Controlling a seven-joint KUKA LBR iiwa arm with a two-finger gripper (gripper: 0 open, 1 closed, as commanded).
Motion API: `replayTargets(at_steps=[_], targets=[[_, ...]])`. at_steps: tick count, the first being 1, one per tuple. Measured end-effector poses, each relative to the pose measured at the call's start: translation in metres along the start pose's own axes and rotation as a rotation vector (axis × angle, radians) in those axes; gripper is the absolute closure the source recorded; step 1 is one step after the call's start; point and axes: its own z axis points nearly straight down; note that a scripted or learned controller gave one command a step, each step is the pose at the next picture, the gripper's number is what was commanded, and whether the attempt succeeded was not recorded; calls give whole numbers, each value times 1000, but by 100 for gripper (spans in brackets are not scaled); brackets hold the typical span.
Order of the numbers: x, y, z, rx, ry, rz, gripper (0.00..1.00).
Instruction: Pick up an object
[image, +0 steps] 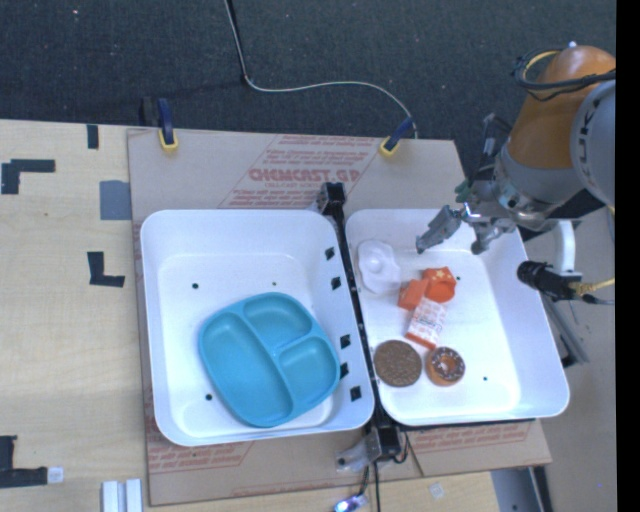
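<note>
Cardboard (300, 175) lying across the bench, two white bins sitting on it side by side. Left bin (170, 240) holding a blue plate (268, 357) with three sections, resting toward the front. Right bin (520, 370) holding the small things: clear cup (376, 262) at the back left, orange piece (428, 288) beside it, packet (427, 322) touching that and pointing forward, brown disc (398, 363) and donut (445, 366) sitting side by side at the front. Arm (560, 110) reaching in from the right. Gripper (464, 232) hanging over the right bin's back edge, fingers spreading apart, nothing between them, near the cup and orange piece without touching either.
</note>
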Motion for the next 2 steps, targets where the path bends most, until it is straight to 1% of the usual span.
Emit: replayTargets(at_steps=[1, 2], targets=[[-8, -5, 58, -1, -1, 1, 0], [-6, 5, 113, -9, -5, -1, 0]])
